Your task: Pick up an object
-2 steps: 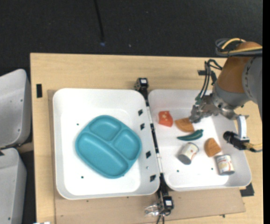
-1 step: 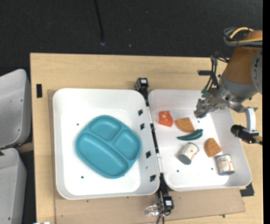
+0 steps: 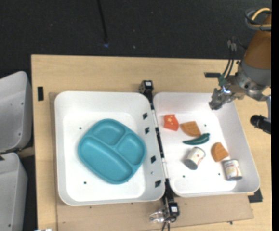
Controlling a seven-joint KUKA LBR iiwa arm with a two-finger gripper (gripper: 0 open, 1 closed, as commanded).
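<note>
Six small objects lie left of and below the end effector (image 3: 219,100), nearest the orange wedge (image 3: 190,128); its grip state is unclear.

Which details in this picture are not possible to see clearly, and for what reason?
- Gripper, camera view: small and dark over the right bin's far corner; finger state unreadable.
- Arm: cut off by the right edge.
- Small can and the cup: their labels are too small to read.
- Two orange-brown pieces: too blurred to identify.
- Blue divided plate in the left bin: its underside is hidden.
</note>
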